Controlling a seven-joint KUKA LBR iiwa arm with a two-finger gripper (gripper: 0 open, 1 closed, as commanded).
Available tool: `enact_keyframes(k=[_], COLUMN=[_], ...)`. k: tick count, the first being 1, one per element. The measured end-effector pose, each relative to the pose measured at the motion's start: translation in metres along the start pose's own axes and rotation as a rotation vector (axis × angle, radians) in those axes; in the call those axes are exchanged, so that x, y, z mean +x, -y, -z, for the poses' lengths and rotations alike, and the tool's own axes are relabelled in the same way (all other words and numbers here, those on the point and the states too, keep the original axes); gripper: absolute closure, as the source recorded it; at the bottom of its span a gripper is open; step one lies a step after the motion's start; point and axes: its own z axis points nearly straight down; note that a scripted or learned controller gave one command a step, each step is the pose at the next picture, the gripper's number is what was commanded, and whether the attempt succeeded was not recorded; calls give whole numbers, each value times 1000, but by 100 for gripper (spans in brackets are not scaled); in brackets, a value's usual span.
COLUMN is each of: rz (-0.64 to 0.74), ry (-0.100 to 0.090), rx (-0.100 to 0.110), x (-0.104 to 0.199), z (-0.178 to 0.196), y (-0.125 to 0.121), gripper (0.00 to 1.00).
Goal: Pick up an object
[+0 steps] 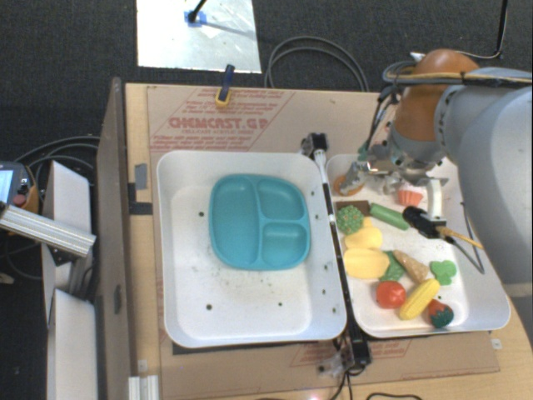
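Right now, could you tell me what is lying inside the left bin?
The left bin holds a teal divided tray, lying flat near its middle. Whatever is under the tray is covered.

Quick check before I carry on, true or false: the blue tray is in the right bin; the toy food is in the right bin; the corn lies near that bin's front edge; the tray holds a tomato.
1. The blue tray is in the right bin. False: it lies in the left bin.
2. The toy food is in the right bin. True.
3. The corn lies near that bin's front edge. True.
4. The tray holds a tomato. False: it lies in the right bin.
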Motion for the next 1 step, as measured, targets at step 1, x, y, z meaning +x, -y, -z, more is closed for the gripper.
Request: enact_keyframes(k=[1], rz=[2], ry=[1], rx=[0], x=[0], z=[0], y=[0], gripper=[0])
